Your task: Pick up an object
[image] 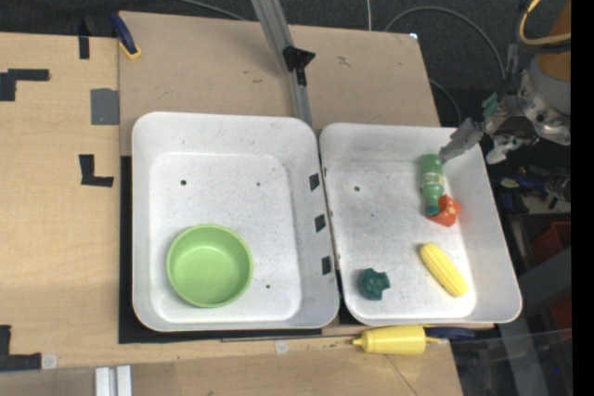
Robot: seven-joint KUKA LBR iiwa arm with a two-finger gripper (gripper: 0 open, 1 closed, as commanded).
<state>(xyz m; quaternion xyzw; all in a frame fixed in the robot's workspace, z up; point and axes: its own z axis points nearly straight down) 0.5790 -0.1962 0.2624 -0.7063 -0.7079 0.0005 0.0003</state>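
Your end effector (461, 140) hovered at the right bin's (390, 148) far edge, just above the green-and-red toy (434, 188) lying inside, likely lining up a grasp. You couldn't tell its finger state. Toy corn (443, 269) lay nearby.

Bench (232, 79): light wood top with brown board under the bins. Two shallow white bins sit side by side, touching at the middle: left bin (148, 199), right bin (390, 144). Yellow bottle-shaped object (394, 340) lies on the bench just beside the right bin's near edge. Blue-yellow clamp (125, 34) at board's far-left corner.
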